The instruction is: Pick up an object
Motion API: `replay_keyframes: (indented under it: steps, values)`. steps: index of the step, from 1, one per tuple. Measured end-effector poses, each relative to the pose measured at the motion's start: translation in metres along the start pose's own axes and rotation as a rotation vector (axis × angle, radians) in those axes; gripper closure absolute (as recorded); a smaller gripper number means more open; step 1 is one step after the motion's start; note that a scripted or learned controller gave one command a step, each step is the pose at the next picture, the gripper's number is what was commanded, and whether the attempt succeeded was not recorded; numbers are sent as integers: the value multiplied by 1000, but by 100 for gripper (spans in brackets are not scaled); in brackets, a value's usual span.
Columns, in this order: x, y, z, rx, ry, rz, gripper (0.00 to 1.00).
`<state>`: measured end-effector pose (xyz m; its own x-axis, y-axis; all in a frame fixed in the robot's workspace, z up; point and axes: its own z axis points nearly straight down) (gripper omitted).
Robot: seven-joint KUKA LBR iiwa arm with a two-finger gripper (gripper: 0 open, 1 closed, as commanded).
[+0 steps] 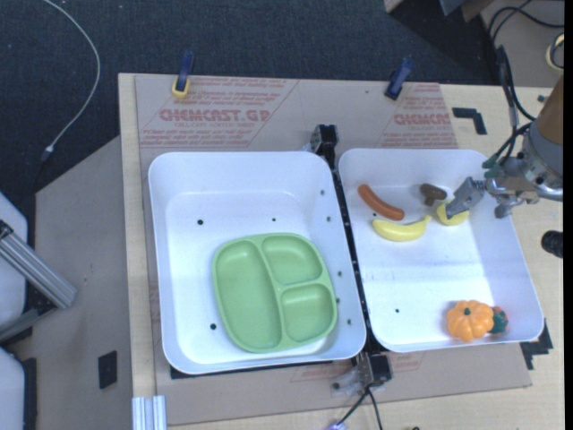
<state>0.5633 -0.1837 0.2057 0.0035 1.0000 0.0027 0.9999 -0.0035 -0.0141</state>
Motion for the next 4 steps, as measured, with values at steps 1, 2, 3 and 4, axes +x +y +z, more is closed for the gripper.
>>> replay_keyframes:
  steps: [1,2,3,4]
  values:
    - [1,3,-8,-14,-3,-4,0]
    - [4,12,50,-9,-1,-5,0]
    - [4,23,101,-19,-3,-4,0]
    - [4,27,114,-21,-2,-5,0]
